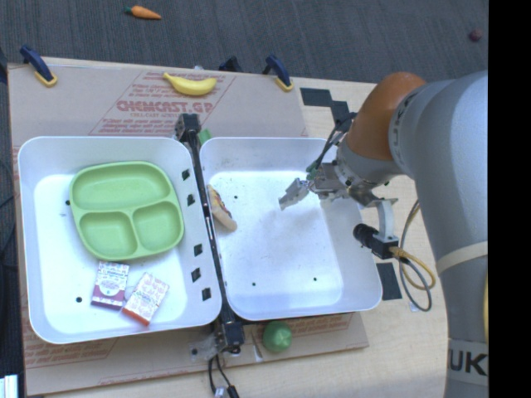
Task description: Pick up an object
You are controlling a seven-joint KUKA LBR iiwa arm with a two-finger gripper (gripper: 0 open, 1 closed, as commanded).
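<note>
My gripper (292, 196) hangs over the right bin (282, 293), in its upper right part, with the fingers pointing left. Nothing shows between them. A small tan and red object, like a hot dog (221, 208), lies against the right bin's left wall, well to the left of the gripper. In the left bin (41, 305) a green divided plate (126, 208) rests at the top. Two small printed packets (110, 284) (146, 297) lie below the plate.
A yellow banana (191, 82) lies on the cardboard behind the bins. A green ball (277, 336) sits at the front edge below the right bin. An orange carrot (145, 12) lies on the floor far back. Blue clamps (38, 63) hold the board's corners.
</note>
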